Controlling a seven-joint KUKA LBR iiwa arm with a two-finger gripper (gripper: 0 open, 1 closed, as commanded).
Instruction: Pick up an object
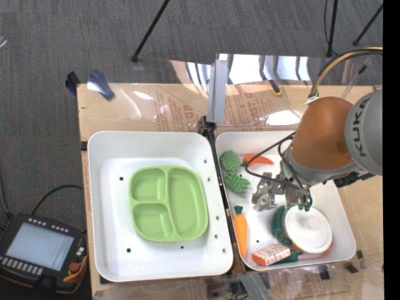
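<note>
The two-finger metal gripper (281, 194) hangs low in the right white bin (345, 217), among a green knitted toy (233, 170), an orange carrot toy (240, 229) and a white-lidded round container (307, 228); whether it is open or closed I cannot tell. Recommended: descend squarely onto one separated item, the carrot toy being best isolated. The orange wrist band (322, 139) hides part of the bin, and nothing can be made out in its grasp.

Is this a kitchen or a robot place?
Most likely a robot lab, not a kitchen. A big robot arm reaches over two white bins on a bench, tripod legs stand on grey carpet, and a control screen lies on the floor. The carrot looks like a toy.
</note>
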